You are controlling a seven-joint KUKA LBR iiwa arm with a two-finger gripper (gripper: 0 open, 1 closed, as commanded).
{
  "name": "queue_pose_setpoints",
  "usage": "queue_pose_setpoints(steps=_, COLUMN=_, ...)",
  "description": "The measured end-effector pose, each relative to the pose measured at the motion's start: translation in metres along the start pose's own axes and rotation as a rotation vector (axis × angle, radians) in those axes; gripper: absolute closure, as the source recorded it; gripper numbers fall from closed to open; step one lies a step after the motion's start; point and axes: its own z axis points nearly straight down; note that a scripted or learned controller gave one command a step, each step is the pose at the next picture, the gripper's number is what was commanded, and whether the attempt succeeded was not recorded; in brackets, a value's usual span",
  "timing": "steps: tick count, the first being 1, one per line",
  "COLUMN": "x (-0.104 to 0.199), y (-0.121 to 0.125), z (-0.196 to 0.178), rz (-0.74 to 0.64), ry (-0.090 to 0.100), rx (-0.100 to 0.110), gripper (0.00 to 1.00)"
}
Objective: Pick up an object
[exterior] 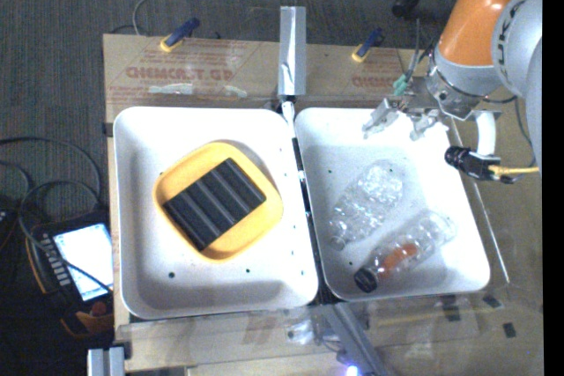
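Note:
My gripper [402, 120] hangs open above the back edge of the right bin [458, 277], nothing between its fingers. Below it in that bin lies a crumpled clear plastic bottle [366, 202], slanted toward the bin's middle. A second clear bottle [407, 251] with a black cap and an orange patch inside lies near the front of the bin. The left bin [141, 277] holds a yellow pad with a black ribbed top [218, 200].
A cardboard sheet [194, 70] lies behind the bins with two blue-and-yellow clamps [179, 33] on its back edge. A metal upright [292, 48] stands between the bins at the back. Cables and a tablet [77, 253] lie on the floor at left.

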Motion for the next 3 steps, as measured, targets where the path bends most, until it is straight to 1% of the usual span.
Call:
queue_pose_setpoints(steps=1, x=-0.037, y=-0.035, z=0.090, rz=0.013, ry=-0.002, rx=0.001, gripper=0.00)
queue_pose_setpoints(steps=2, x=-0.054, y=-0.095, z=0.072, rz=0.014, ry=-0.002, rx=0.000, gripper=0.00)
queue_pose_setpoints(steps=3, x=-0.030, y=-0.016, z=0.112, rz=-0.104, ry=-0.006, rx=-0.016, gripper=0.00)
